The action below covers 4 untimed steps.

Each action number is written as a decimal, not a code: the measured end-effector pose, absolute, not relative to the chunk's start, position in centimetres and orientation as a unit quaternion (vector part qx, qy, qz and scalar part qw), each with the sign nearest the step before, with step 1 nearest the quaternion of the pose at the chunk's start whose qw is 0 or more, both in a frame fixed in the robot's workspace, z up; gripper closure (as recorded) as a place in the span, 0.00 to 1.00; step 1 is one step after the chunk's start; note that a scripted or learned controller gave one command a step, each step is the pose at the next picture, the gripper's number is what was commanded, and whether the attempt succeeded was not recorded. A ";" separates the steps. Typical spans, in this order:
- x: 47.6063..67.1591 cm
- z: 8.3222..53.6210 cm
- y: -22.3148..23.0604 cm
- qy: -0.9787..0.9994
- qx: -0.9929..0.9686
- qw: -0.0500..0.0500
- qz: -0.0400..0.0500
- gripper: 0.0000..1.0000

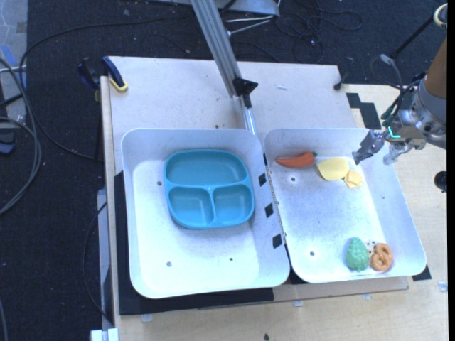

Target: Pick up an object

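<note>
The things I could pick up lie in the right-hand white bin (398, 212). Along its far edge rests an orange carrot-shaped toy (296, 160), lying flat with its tip pointing left. Just to its right sits a pale yellow rounded object (333, 169), and touching that on its right is a smaller yellow piece (353, 180). In the near right corner of the same bin, well apart from those three, a green lumpy object (357, 254) stands beside an orange pretzel-shaped toy (381, 256), the two just about touching. My gripper (375, 148) hangs over the far right corner of this bin, above and a little to the right of the yellow pieces, with two dark fingers angled down and to the left. They look slightly parted with nothing between them, though at this size I cannot tell their spread with any certainty. My grey wrist and arm enter from the right side of the view. In the left-hand white bin (142, 261) lies a blue tray (209, 189) with three compartments, near the middle. Both bins sit side by side on a pale bench (185, 91), and a slanted metal pole (217, 38) rises from behind them.
</note>
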<state>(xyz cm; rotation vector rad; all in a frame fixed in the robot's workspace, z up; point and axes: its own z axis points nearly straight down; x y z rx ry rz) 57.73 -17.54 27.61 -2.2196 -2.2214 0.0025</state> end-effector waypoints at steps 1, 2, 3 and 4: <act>57.8 27.7 -17.5 -0.708 -0.707 0.000 0.000 0.00; 58.1 23.3 -17.8 -0.707 -0.707 0.002 0.001 0.00; 57.7 17.0 -17.3 -0.707 -0.707 0.003 0.002 0.00; 56.5 11.3 -17.5 -0.707 -0.707 0.003 0.002 0.00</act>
